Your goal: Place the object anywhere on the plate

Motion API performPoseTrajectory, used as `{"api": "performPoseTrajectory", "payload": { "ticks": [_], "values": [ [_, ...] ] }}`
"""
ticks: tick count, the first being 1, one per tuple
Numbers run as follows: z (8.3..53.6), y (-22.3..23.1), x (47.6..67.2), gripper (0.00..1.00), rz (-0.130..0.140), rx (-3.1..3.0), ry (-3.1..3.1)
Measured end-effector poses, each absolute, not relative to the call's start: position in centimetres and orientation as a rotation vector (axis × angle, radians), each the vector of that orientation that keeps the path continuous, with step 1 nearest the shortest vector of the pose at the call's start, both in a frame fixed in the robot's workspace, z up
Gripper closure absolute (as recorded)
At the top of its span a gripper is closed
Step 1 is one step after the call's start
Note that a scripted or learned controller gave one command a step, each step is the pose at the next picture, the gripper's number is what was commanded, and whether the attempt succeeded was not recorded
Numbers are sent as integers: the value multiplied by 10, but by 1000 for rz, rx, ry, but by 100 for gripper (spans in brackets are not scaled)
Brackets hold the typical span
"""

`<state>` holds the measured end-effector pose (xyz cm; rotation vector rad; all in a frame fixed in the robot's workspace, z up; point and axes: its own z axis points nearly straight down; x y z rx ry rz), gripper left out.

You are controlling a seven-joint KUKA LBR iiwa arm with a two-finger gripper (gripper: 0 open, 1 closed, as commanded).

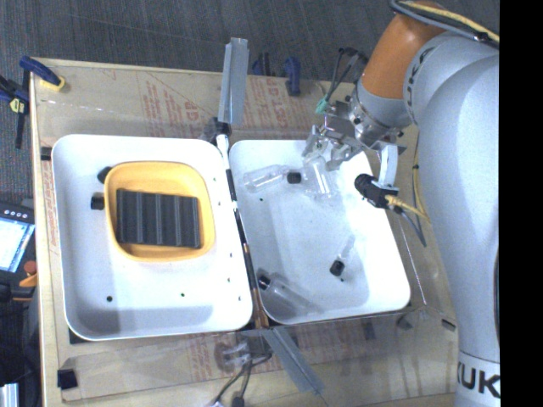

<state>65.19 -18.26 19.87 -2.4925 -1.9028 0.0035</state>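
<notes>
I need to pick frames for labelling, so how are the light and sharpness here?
Camera view: even overhead light; soft shadow along the left bin's lower edge; the clear tubes in the right bin barely stand out against white; the yellow plate is crisp; the tool looks slightly blurred.

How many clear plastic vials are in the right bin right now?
3 that I can make out: one vial near the bin's top-left, one right of centre, one at the bottom-left corner. The gripper overhangs the top edge and may hide another.
</notes>
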Motion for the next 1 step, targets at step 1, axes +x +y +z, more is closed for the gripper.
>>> {"api": "performPoseTrajectory", "payload": {
  "ticks": [1],
  "values": [
    [191, -115, 643, 100, 6, -2203, -2233]
  ]
}}
